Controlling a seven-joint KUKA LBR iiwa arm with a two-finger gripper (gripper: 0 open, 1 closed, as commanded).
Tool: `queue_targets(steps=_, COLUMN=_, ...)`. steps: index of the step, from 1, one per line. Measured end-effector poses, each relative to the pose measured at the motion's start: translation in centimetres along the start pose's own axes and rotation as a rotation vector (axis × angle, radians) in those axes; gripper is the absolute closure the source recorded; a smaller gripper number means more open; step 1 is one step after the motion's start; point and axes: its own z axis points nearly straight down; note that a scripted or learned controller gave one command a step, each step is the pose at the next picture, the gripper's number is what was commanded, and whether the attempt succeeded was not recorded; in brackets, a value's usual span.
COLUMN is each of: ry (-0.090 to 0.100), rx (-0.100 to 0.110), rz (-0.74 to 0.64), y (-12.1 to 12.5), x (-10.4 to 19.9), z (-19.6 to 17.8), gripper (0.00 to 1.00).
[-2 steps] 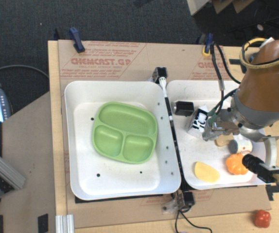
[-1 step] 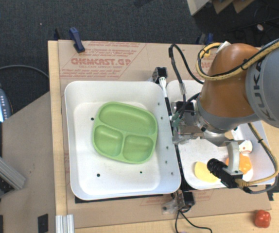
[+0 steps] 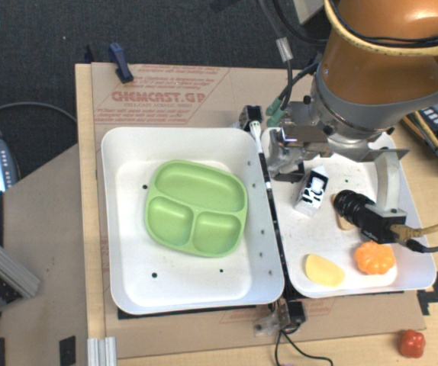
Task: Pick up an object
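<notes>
Gripper sits just upper-left of one black-and-white box; spread or pressed together, I cannot tell. Below that box: one yellow piece and one orange toy pumpkin. Left of the box, one green three-compartment plate.

Green 3-compartment plate, flat & open side up, approx. mid view-L bin, long side running slantwise. Small white box w/ black print, tilted, in view-R bin, near the wall btwn the two bins. Pale yellow rounded piece by that bin's front edge, w/ ribbed orange pumpkin-like item just beside it on view R, both apart from the box.
</notes>
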Motion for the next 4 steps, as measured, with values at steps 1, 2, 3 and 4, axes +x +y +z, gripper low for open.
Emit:
queue_targets(steps=1, ry=-0.007, rx=0.017, rz=0.009, y=-0.1, x=-0.4, z=-0.1, gripper=1.00)
queue_targets(steps=2, ry=-0.008, rx=0.016, rz=0.008, y=0.0, x=-0.4, z=-1.1, gripper=1.00)
queue_targets(steps=3, ry=-0.008, rx=0.014, rz=0.008, y=0.0, x=-0.3, z=-2.1, gripper=1.00)
queue_targets(steps=4, ry=-0.009, rx=0.024, rz=0.018, y=-0.2, x=-7.3, z=-0.2, gripper=1.00)
